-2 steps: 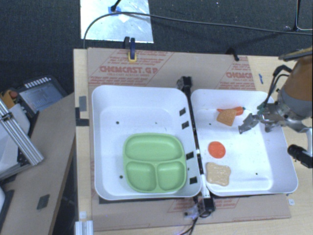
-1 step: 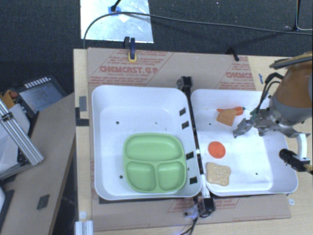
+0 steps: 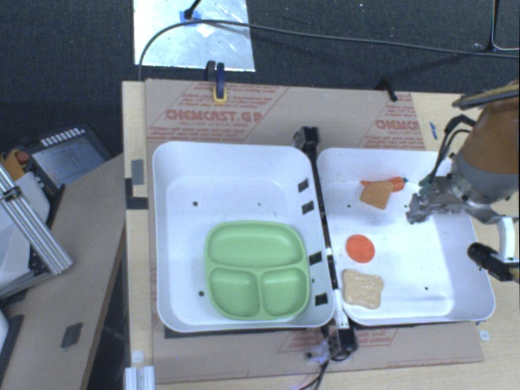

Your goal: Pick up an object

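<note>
Three food pieces lie left of the hand [image 3: 416,210], whose grip state I cannot tell.

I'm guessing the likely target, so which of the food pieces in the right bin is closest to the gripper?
The tan toast-like piece at the bin's far side, touching a small orange piece. It lies just left of the gripper; the orange disc and beige piece sit farther away.

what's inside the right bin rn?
In the right bin: an orange disc, a tan bread-like piece, a brown toast-like piece covering part of an orange carrot-like item. Gripper hangs over it.
</note>
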You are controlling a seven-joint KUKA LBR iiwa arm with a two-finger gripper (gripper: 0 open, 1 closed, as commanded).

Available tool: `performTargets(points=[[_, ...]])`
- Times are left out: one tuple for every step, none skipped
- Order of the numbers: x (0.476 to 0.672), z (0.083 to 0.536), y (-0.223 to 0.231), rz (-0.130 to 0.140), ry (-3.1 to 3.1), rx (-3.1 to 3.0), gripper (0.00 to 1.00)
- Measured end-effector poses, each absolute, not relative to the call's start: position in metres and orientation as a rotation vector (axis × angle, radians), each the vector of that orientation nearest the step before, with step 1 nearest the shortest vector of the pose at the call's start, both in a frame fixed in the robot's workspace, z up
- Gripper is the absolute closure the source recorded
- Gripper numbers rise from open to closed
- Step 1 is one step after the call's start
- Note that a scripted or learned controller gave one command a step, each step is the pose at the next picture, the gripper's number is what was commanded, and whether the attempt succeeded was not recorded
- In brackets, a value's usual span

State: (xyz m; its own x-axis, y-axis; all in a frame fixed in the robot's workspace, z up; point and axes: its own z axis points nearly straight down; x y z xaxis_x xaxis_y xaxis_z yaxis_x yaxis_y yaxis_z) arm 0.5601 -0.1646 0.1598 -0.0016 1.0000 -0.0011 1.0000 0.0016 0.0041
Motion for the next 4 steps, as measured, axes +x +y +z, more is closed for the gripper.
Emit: performTargets(points=[[0.561, 0.206, -0.158, 0.006, 2.222, 2.212, 1.0], [0.561, 0.253, -0.151, 0.006, 2.223, 2.211, 1.0], [0.562, 0.272, -0.151, 0.004, 2.225, 2.213, 1.0], [0.572, 0.274, -0.1, 0.004, 2.231, 2.21, 1.0]])
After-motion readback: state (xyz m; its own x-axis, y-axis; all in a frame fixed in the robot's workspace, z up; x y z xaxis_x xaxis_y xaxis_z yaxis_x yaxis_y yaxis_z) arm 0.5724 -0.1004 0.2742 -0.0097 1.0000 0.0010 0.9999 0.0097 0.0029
